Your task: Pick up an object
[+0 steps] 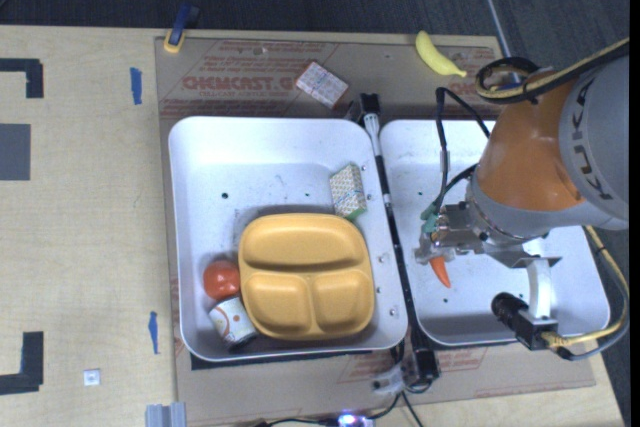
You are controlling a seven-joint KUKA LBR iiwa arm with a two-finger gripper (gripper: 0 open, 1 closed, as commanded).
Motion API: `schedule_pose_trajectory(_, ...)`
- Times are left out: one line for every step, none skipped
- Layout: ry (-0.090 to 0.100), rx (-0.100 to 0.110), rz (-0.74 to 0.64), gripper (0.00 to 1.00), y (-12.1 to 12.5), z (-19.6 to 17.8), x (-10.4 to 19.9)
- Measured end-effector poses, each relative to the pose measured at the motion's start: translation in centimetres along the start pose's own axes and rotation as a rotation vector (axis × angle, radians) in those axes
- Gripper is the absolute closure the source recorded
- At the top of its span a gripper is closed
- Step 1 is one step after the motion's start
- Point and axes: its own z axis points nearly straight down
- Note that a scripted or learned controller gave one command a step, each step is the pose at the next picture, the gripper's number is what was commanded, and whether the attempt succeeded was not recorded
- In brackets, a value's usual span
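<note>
My gripper (437, 255) hangs over the left part of the right bin (590, 315), on the grey arm with the orange band. A small orange carrot (442, 273) pokes out from under the gripper's tip, pointed end toward the front. Whether the carrot is gripped or only lies on the bin floor beneath is hidden by the gripper body. In the left bin (200, 165) lie a large yellow divided tray (305, 275), a red ball (220, 277), a small white and orange can (231, 319) and a patterned little box (347, 188).
Behind the bins, on the cardboard, lie a yellow banana (438, 55) and a small speckled packet (321, 83). A blue clip (180, 27) sits at the back left corner. Black cables loop around the arm, and a black fitting (515, 315) hangs over the right bin's front.
</note>
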Motion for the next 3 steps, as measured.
schedule_pose_trajectory(0.000, -0.002, 0.000, 1.00, 0.0, -0.1, 0.0)
schedule_pose_trajectory(-0.002, -0.004, 0.000, 1.00, 0.1, 0.0, -7.4)
schedule_pose_trajectory(-0.001, -0.006, -0.002, 1.00, 0.1, -1.8, -3.3)
